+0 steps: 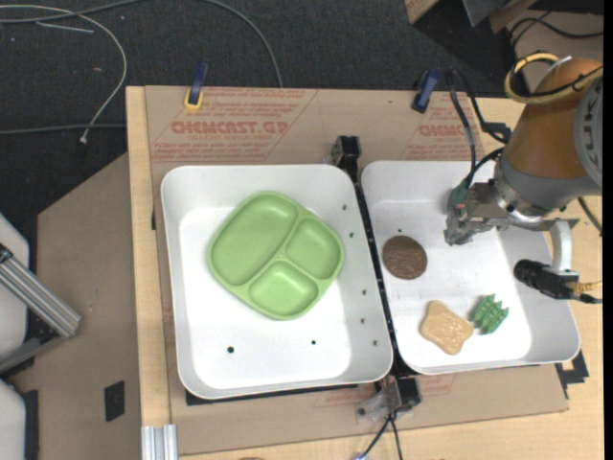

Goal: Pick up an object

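- The counter (144, 257) is topped with brown cardboard and carries two shallow white bins side by side, the left bin (192, 353) and the right bin (536, 348).
- A green divided plate (276, 254) with three compartments lies flat in the middle of the left bin, turned at an angle to the bin's walls.
- The right bin holds three small things: a round brown disc (405, 257) near its left wall, a tan toast-shaped piece (446, 327) toward its near edge, and a small green leafy toy (489, 313) just to the right of the toast piece.
- The disc lies apart from the other two, farther from the viewer; the toast piece and green toy sit close together.
- The grey arm (551, 151), with its orange band, reaches in from the right over the far part of the right bin.
- The tool (462, 230) points down over the bin floor, right of the disc and beyond the toast piece and green toy.
- Whether the tool is open or closed I cannot tell; nothing visible sits in it.
- Two blue clamps (198, 81) grip the counter's far edge.
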Robot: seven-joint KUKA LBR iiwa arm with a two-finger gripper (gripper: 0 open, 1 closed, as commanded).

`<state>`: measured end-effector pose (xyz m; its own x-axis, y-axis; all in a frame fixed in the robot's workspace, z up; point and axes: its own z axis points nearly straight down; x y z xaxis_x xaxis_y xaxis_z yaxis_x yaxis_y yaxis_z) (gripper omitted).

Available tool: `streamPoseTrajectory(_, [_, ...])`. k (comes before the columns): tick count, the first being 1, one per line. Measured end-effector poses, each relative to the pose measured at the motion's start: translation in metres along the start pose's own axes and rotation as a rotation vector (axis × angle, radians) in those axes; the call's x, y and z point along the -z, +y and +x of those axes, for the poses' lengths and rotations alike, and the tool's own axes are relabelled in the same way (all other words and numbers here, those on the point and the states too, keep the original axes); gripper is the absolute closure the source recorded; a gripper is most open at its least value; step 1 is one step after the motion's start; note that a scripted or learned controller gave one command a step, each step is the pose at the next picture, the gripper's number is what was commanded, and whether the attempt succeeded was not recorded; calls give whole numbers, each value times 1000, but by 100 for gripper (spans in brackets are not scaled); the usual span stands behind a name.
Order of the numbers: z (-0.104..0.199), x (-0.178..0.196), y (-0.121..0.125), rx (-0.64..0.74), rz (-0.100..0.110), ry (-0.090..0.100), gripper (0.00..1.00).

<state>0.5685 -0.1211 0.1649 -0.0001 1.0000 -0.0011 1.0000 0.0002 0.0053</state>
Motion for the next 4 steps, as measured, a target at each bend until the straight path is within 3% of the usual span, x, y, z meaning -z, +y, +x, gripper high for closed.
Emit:
streamPoseTrajectory(2, [0, 111, -5, 2, -4, -1, 100])
streamPoseTrajectory(4, [98, 106, -30, 6, 9, 4, 100])
